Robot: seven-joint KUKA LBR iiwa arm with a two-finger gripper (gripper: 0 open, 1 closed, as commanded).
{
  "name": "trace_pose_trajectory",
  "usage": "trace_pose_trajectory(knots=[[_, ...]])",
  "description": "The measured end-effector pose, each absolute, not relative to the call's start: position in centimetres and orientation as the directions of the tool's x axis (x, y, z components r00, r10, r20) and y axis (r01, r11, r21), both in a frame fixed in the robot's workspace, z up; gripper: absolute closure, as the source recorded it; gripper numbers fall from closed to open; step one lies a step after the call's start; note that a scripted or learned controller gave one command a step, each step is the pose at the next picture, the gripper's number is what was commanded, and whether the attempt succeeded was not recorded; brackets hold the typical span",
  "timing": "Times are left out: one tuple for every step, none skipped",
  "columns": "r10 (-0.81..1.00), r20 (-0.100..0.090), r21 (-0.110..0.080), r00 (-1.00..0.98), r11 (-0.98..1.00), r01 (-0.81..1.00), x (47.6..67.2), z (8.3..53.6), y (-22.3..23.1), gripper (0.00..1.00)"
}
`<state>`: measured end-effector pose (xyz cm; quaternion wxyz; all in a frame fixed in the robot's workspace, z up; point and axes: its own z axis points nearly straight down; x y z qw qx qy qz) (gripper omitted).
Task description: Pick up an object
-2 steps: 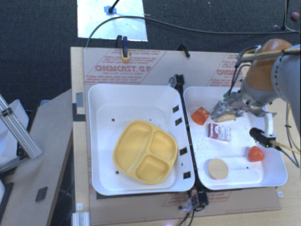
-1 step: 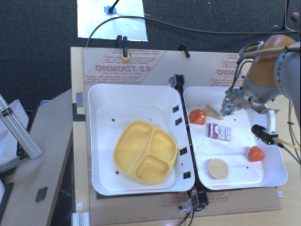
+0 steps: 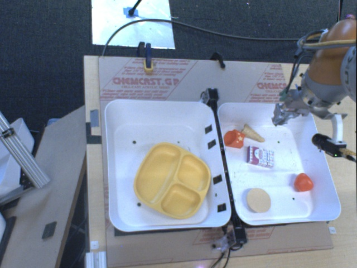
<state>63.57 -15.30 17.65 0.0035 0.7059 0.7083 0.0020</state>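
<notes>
Camera view from above, grey two-finger gripper (image 3: 280, 118) over right white bin's (image 3: 321, 166) far edge, finger state unclear, yellow divided plastic tray (image 3: 172, 180) in left white bin (image 3: 120, 149).

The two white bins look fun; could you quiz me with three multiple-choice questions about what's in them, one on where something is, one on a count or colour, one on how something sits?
1. Where is the yellow divided tray?
A. In the left bin
B. In the right bin
C. On the bare bench

2. How many compartments does that tray have?
A. One
B. Three
C. Six

3. How is the gripper placed?
A. Resting on the yellow tray
B. Above the right bin's far edge, apart from the objects
C. Pressed on the tan disc

Answers:
1. A, the tray lies in the left bin.
2. B, its ridges mark off three wells.
3. B, it hangs over the right bin, with the cone lying apart from it and the tan disc at the near side.
</notes>
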Motion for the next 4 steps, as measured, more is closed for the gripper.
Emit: trace_pose_trajectory(knots=[[1.000, -0.002, 0.007, -0.004, 0.004, 1.000, 63.7, 21.8, -15.3, 1.00], [1.000, 0.002, 0.000, -0.009, 0.009, 1.000, 62.0, 21.4, -9.7, 1.00], [1.000, 0.002, -0.001, -0.009, 0.009, 1.000, 60.9, 20.6, -4.5, 1.00], [1.000, 0.001, 0.000, -0.008, 0.008, 1.000, 60.1, 20.0, 0.5, 1.00]])
